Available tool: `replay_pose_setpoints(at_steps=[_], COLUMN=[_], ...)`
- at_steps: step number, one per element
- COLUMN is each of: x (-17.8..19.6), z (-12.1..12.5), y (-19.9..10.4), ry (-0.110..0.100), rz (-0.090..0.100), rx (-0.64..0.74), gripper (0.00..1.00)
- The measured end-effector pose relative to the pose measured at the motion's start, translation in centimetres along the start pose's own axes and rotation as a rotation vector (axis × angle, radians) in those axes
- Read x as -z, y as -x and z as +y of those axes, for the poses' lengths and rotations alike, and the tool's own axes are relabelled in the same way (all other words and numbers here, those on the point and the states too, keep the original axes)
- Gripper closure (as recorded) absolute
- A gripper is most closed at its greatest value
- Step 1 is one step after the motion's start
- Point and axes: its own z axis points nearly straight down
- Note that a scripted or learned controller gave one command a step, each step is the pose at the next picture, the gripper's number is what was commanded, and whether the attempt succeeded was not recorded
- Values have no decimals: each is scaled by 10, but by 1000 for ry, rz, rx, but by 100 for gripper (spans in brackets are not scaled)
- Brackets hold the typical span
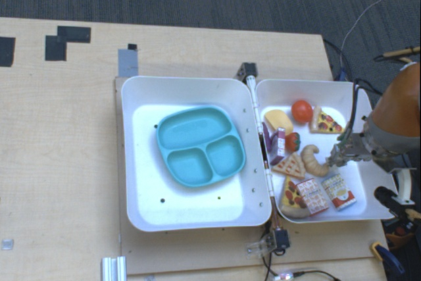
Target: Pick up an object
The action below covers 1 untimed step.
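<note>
Two glossy white bins, smooth teal tray, possibly plastic food

A blue divided plate is seen in the left bin; toy food is heaped in the right bin; the gripper is poised beside a croissant

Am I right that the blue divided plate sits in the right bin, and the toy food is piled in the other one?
Not quite. The camera view shows the blue divided plate in the left bin, not the right. The toy food, such as the red tomato and the pizza slice, is piled in the right bin, where the gripper reaches in.
</note>
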Motion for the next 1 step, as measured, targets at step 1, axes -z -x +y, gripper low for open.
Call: replay_pose_setpoints(at_steps=[1], x=[0], z=[0], y=[0], ry=[0], rz=[0], rx=[0], gripper=[0])
